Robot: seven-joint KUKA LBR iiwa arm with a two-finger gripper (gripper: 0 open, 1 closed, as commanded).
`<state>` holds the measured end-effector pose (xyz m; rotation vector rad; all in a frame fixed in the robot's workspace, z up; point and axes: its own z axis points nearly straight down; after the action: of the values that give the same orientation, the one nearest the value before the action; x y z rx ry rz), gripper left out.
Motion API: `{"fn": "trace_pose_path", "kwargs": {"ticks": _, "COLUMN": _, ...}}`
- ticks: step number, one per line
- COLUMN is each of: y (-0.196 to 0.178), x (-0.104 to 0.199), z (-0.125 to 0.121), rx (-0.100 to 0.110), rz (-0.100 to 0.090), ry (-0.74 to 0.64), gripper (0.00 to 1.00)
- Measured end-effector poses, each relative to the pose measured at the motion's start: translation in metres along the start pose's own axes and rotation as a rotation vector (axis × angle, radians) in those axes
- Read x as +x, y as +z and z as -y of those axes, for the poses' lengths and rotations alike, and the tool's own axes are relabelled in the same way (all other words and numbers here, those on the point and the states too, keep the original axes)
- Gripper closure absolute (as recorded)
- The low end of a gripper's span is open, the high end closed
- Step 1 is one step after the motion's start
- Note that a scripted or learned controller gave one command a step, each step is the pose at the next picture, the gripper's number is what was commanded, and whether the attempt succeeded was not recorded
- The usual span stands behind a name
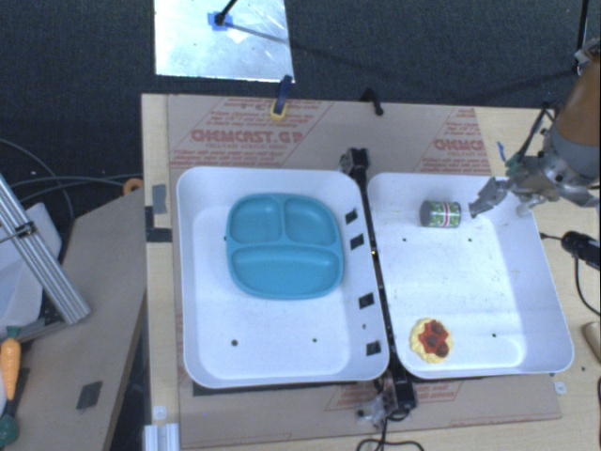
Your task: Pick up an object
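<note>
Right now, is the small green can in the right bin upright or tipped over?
Tipped over: the green can lies on its side on the right bin floor, its round end facing the view's left.

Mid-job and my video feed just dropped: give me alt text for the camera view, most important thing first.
The arm's hand hangs over the right bin, open and holding nothing, just right of a small green can lying on its side. A toy pizza sits near that bin's front edge. The left bin holds a blue divided plate.
</note>
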<state>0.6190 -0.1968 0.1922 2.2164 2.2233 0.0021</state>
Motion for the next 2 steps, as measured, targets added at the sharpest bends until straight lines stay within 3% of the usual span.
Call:
{"fn": "trace_pose_path", "kwargs": {"ticks": 1, "y": 0.076, "x": -0.01, "z": -0.048, "rx": -0.014, "rz": 0.005, "ry": 0.001, "gripper": 0.0}}
{"fn": "trace_pose_path", "kwargs": {"ticks": 2, "y": 0.09, "x": 0.048, "z": -0.057, "rx": -0.026, "rz": 0.006, "ry": -0.003, "gripper": 0.0}}
